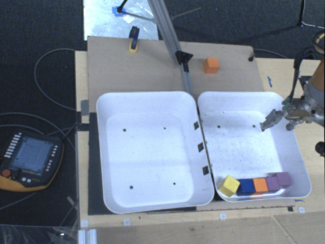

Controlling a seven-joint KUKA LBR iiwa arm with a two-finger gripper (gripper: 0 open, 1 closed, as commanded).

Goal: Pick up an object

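The arm comes in from three o'clock, only its wrist end showing at the edge of the view, held out level over the right bin. The gripper points toward nine o'clock, hanging above the bin's three o'clock rim, in its upper half. One grey finger juts out and down at a slant toward the bin floor; the other is tangled up with the wrist hardware behind it, so how wide the pincer stands, I cannot tell. Nothing shows between the fingers, no block up there with it.

The blocks sit well apart from the gripper, down at the bin's six o'clock wall, lined up in a row. Yellow block at the nine o'clock end, tilted on a corner. Touching it, the blue block, then the orange block, then two purple blocks closing out the row at the three o'clock end, tucked into the bin's corner.

The left bin lies beside it at nine o'clock, rims touching. Up at twelve o'clock on the brown board, a stray orange cube rests outside both bins. Far at nine o'clock, a control pendant lies on the dark floor.
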